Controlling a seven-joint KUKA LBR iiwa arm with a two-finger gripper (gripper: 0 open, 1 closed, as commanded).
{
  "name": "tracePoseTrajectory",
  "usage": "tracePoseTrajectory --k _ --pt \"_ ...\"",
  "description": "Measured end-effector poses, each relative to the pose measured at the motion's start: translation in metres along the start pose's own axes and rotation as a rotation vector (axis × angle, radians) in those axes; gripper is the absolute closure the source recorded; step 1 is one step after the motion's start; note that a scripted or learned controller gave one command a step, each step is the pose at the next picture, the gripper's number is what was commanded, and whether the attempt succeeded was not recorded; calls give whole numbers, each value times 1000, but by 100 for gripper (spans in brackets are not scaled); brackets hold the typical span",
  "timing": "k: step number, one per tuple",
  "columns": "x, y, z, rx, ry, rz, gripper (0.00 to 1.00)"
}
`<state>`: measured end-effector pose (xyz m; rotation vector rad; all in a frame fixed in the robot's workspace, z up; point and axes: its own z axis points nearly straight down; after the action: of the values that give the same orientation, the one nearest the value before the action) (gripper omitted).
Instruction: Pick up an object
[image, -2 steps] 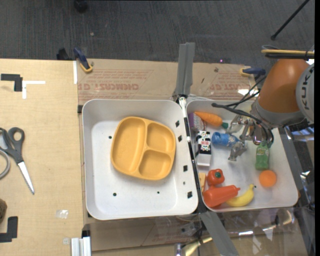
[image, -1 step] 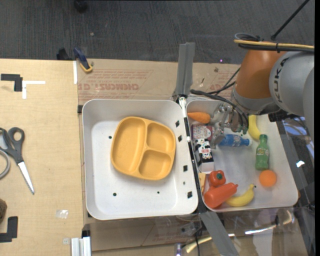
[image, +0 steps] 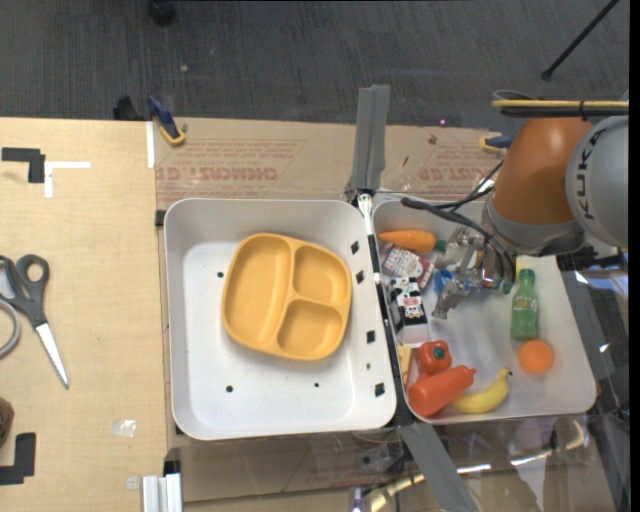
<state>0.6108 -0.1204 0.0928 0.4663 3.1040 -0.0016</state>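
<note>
Metal tool (image: 462, 283) blurred, small packets (image: 404, 284) half-hidden

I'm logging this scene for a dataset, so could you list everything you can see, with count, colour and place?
Bins: 2, white, side by side on the bench.
Divided plate: 1, yellow, in the left bin.
Carrot: 1, orange, right bin, far left corner.
Small packets: a few, white with print, right bin, left side.
Bottle: 1, green, right bin, right side.
Orange: 1, orange, right bin, near the bottle.
Banana: 1, yellow, right bin, near edge.
Peppers: 2, red, right bin, near left corner.
Scissors: 1, grey, on the bench at left.
Cardboard: 1 sheet, brown, behind the bins.
Arm: 1, grey and orange, over the right bin.
Gripper: 1, metal, above the right bin's middle.
</note>
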Motion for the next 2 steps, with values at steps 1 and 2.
tracePoseTrajectory --k 1,2 --pt "-42 -19 -1 0 1 -58 0" --pt "-20 1 0 -1 -1 -25 0"
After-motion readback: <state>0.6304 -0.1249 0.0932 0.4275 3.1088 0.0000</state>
